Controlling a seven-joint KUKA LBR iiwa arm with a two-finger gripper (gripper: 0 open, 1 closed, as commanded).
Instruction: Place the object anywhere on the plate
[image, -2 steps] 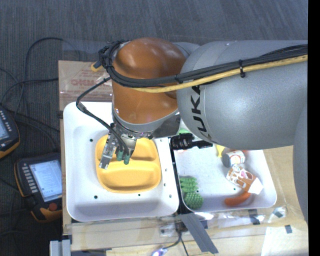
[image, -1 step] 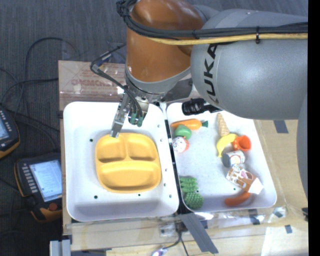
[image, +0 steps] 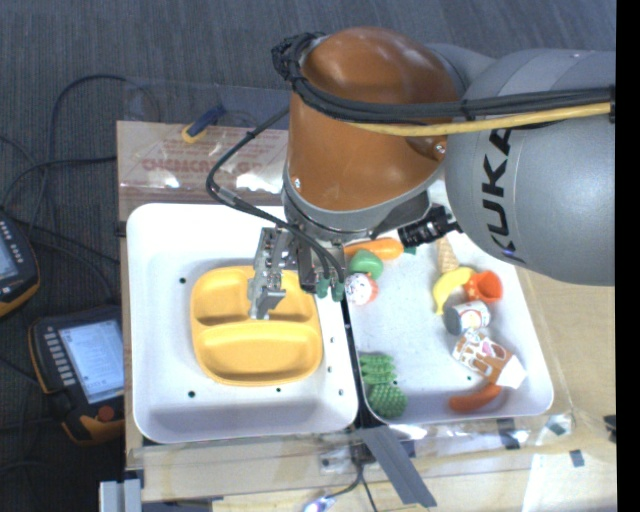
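Yellow divided plate (image: 258, 340) lies in the left bin (image: 160, 300) with no object resting on it. Gripper (image: 268, 290) hangs over the plate's upper edge; whether its fingers are apart, together or gripping cannot be told. Toy foods (image: 470, 320) sit in the right bin (image: 520, 400). Judgement: placement not yet completed.

The grey arm (image: 540, 170) reaches in from the right, and its broad orange band (image: 365, 110) sits above the wrist, facing the camera. Black and yellow cables loop around that band. Below it the gripper (image: 272, 290) points down, its metal jaws hanging close together with nothing visible between them.
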